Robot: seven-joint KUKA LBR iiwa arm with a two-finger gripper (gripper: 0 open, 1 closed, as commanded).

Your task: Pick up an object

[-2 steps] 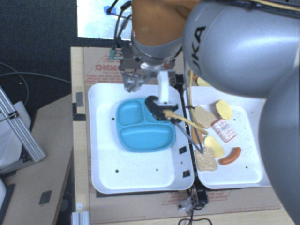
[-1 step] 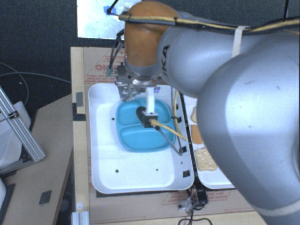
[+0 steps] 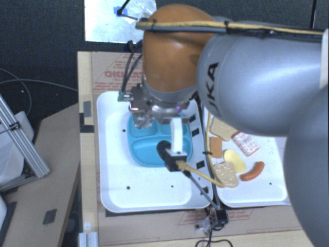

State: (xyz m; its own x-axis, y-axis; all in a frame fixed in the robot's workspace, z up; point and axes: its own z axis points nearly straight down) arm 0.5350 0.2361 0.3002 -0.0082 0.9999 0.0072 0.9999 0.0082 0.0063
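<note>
Arm: grey casing with dark lettering, orange band above the wrist. Left bin: white. Tray in the left bin: light blue. Right bin: white. Items in the right bin: tan bread slice, red-and-white patterned packet, pale yellow piece, reddish-brown sausage, speckled beige cracker. Bench board: brown cardboard with red print.
</note>
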